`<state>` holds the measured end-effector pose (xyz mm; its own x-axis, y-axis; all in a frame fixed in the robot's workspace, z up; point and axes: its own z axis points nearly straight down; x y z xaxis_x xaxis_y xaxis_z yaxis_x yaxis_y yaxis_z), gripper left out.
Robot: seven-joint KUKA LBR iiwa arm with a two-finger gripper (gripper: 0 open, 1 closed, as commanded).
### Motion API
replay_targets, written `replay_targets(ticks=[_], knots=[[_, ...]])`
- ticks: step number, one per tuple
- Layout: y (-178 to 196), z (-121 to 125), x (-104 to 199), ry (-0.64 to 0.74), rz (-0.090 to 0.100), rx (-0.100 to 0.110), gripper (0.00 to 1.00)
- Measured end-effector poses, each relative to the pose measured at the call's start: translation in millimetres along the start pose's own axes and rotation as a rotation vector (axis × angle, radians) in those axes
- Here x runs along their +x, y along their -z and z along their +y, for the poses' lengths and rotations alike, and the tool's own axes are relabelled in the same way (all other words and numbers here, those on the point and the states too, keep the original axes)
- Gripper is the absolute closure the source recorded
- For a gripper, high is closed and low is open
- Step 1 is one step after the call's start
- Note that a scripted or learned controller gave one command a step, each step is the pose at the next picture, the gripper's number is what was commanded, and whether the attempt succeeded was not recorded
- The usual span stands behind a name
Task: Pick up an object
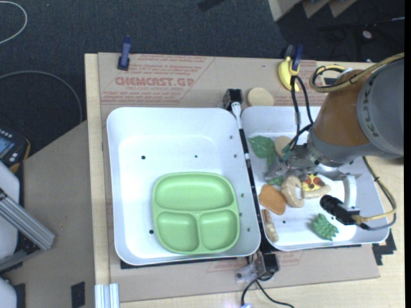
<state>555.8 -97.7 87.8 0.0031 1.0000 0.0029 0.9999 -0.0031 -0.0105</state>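
On the worktop, the left bin [122,172] holds a green tray [194,210], while the end effector [292,165], grip state untellable, hovers over toy food [292,191] in the right bin [366,233], seemingly mid-reach, needing descent next.

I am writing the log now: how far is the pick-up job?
Done: the grey arm with the orange band is down in the right white bin, and its gripper is among the toy foods. In hand: no object visibly held. Left: grasping and lifting one.
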Motion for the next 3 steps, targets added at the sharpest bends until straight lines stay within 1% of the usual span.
replay_targets(ticks=[1,3], knots=[[10.9,5.7,-0.5,0.002,-0.003,-0.012,1.00],[31.5,6.7,-0.3,0.000,-0.005,-0.018,1.00]])
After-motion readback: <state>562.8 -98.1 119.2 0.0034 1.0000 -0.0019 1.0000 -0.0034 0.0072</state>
